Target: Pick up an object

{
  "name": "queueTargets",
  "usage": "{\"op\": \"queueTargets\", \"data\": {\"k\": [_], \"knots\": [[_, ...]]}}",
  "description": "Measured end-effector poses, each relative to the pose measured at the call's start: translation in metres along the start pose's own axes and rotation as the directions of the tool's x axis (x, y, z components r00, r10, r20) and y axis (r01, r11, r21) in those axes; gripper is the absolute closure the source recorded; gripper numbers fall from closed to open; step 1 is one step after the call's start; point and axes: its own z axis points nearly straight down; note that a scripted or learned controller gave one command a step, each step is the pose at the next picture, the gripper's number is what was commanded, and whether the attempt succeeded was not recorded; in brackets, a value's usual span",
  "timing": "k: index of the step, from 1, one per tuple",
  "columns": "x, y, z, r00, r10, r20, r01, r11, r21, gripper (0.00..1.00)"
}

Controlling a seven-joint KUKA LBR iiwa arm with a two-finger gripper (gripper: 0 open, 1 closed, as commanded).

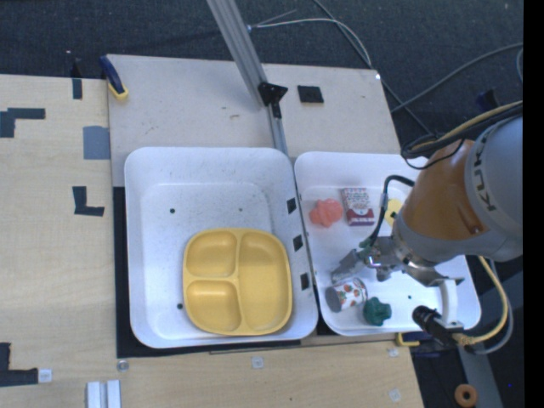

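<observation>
The grey robot arm with the orange band (442,206) reaches in from the right over the right white bin (340,164). Its pincer (347,268) hangs low in the middle of that bin. The metal tips look a little apart, and nothing sits between them, so it is let go and holds nothing.

The things to pick from all lie in this right bin. Just below the pincer tips is a small white cup with red marks (348,295), lying on its side. It is the nearest thing, so I think the arm is going for it. Beside the cup, toward the bin's front edge, is a small dark green lump (376,312). Further back lie a soft pink-orange toy (325,213) and a little red and white box (358,206), well apart from the pincer.

The left white bin (153,177) holds a yellow plastic plate with three sections (237,280). It lies flat.

Both bins sit side by side on the pale surface (195,100). The pick is not yet done.
</observation>
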Motion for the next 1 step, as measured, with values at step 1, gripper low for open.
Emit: {"op": "queueTargets", "data": {"k": [1], "knots": [[0.0004,0.0006,-0.0122,1.000,-0.001,0.000,0.001,1.000,-0.002,1.00]]}}
